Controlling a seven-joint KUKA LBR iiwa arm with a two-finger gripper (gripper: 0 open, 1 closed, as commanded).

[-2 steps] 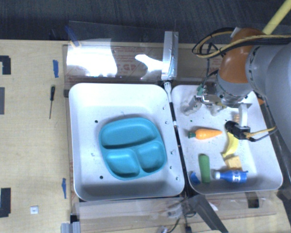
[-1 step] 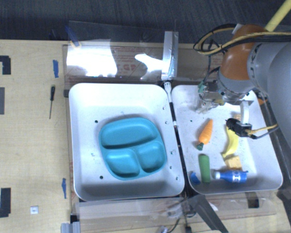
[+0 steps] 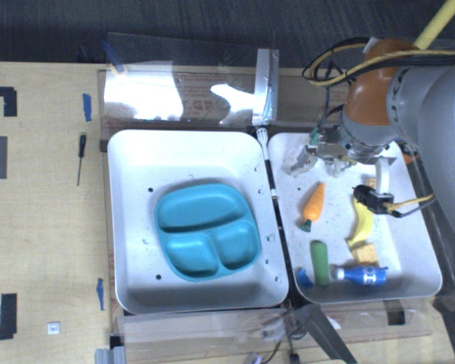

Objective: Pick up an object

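End effector [image 3: 319,158] sits at the far end of the right bin [image 3: 421,275], low over the bin floor. The wrist blocks the tips, so cannot tell if it is apart or together; nothing visibly clamped. Nearest candidate: toy carrot [image 3: 313,203], just in front of the end effector, lying loose on the bin floor and apart from it. Banana [image 3: 360,224] is beside the carrot toward the arm side. Green cylinder [image 3: 319,260] and blue bottle [image 3: 362,276] lie at the near end of the bin, close together. Left bin [image 3: 129,203] holds a blue divided tray [image 3: 206,230]; wooden surface [image 3: 38,241] lies left of that. Step looks like approach/pre-grasp, nothing lifted yet. Next move probably calls for shifting toward the near side to centre over the carrot, lining up across its narrow width, descending and closing. Risk: carrot tapers and could slip out.
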